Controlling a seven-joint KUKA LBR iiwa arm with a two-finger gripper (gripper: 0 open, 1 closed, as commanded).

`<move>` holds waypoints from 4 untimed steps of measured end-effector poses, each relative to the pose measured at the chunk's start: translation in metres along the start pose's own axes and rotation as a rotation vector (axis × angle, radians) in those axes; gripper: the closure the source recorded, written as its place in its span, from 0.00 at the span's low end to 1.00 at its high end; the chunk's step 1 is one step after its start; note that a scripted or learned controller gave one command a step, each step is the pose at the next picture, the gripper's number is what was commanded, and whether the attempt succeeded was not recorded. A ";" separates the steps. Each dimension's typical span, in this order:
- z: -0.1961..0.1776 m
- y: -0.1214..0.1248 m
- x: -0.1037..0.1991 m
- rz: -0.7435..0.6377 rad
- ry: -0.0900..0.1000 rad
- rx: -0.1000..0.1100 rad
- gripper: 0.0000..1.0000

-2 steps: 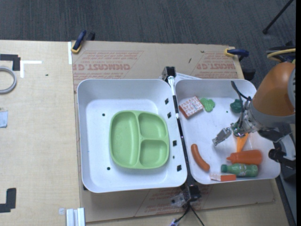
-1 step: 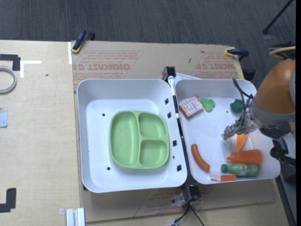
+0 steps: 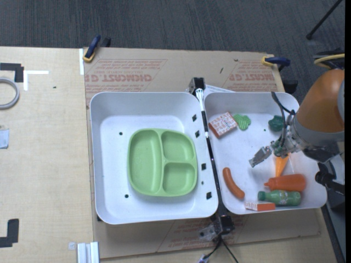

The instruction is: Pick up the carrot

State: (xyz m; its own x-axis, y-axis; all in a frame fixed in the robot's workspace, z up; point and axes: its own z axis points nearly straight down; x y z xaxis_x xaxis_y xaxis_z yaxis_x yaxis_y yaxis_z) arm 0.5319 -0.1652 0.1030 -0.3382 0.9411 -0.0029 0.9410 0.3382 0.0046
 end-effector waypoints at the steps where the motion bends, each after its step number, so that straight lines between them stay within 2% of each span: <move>1: -0.010 0.001 -0.001 0.002 -0.002 -0.003 1.00; 2: 0.010 -0.061 -0.015 -0.096 0.002 0.003 1.00; 3: 0.010 -0.061 -0.015 -0.096 0.002 0.003 0.00; 4: -0.072 0.009 -0.064 -0.171 0.001 0.003 0.00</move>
State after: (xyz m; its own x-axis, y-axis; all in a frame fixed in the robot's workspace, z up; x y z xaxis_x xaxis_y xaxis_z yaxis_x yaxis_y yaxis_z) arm 0.5613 -0.2221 0.1753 -0.4930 0.8700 -0.0022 0.8700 0.4930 0.0013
